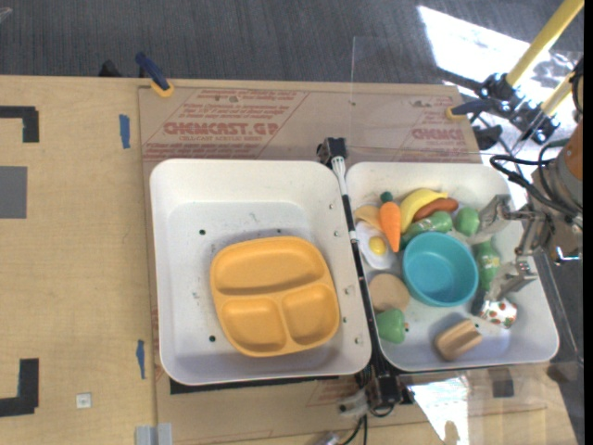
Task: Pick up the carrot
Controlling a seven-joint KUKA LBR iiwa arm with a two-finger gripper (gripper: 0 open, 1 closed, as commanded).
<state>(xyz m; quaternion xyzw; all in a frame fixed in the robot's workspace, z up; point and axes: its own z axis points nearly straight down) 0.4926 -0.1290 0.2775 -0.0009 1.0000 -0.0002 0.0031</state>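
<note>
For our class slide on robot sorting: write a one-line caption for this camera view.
Gripper at the right bin, where a carrot lies beside a blue bowl.

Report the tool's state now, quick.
Tool: over the right bin's right side, beside the teal bowl; open or closed cannot be told. The carrot lies apart from it.

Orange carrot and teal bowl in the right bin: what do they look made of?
Orange carrot with green top: probably moulded toy plastic, going by its smooth, uniform colour. Teal round bowl: likely plastic too, with an even, slightly glossy surface, though the look can't rule out glazed ceramic.
</note>
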